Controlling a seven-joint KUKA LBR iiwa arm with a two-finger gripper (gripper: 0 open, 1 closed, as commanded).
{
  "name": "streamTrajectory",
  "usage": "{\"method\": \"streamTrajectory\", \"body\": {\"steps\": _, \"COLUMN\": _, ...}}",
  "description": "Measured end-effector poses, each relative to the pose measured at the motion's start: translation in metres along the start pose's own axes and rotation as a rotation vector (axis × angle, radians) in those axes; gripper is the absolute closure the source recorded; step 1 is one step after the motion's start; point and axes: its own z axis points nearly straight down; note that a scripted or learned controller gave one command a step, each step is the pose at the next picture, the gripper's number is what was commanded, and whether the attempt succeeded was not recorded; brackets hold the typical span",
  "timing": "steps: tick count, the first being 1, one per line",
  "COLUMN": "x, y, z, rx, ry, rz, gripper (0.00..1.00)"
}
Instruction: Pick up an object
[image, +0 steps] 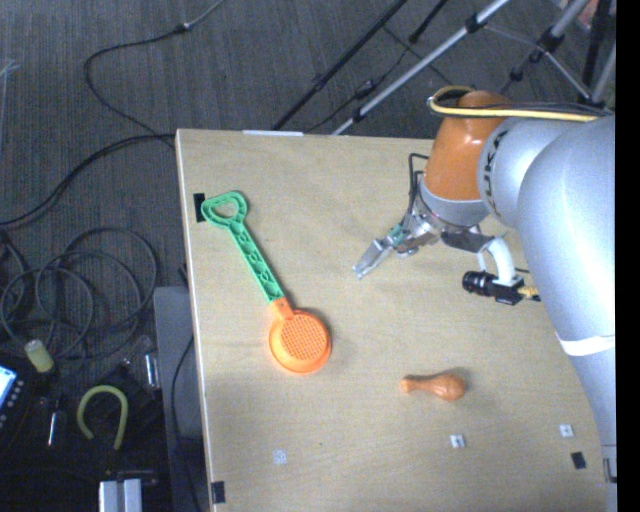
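An orange round strainer with a green perforated handle (268, 290) lies on the left part of the tan bench top (330, 180), its head toward the front. A small orange drumstick-shaped toy (436, 385) rests further right, near the front. My gripper (366, 264) hangs over the bare middle of the bench, pointing down and left. It is to the right of the strainer and above the toy, touching neither. Nothing shows in it.
The grey arm with its orange band (462, 160) takes up the right side. Small white tags (457, 440) dot the front of the bench. Cables (80, 290) lie on the floor to the left, and stand legs (420, 60) at the back.
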Motion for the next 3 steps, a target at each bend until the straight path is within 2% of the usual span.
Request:
{"method": "streamTrajectory", "body": {"steps": 1, "x": 0.0005, "y": 0.0004, "z": -0.0091, "rx": 0.0, "ry": -0.001, "rz": 0.0, "gripper": 1.0}}
{"method": "streamTrajectory", "body": {"steps": 2, "x": 0.0004, "y": 0.0003, "z": -0.009, "rx": 0.0, "ry": -0.001, "rz": 0.0, "gripper": 0.0}}
{"method": "streamTrajectory", "body": {"steps": 3, "x": 0.0004, "y": 0.0003, "z": -0.009, "rx": 0.0, "ry": -0.001, "rz": 0.0, "gripper": 0.0}}
